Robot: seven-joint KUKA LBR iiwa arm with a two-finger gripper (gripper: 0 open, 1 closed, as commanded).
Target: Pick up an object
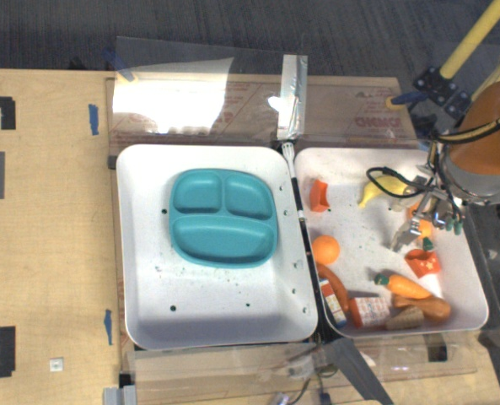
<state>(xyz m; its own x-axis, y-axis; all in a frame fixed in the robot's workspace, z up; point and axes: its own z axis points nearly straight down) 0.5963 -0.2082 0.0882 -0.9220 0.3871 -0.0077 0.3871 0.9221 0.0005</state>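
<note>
Claw [410,233] sits low in right bin [477,264], prob lined up for a grab; can't tell its state. No obj btwn its tips. Nearest pick: red toy [424,263] just below it, w/ carrot [407,287] beside. Same bin: banana [373,191], orange ball [325,249], orange cup [318,194]. Left bin [144,251] has teal divided plate [223,216].

Robotics lab: taped wooden bench [47,226], twin white bins [140,310], toy food [325,248].
</note>
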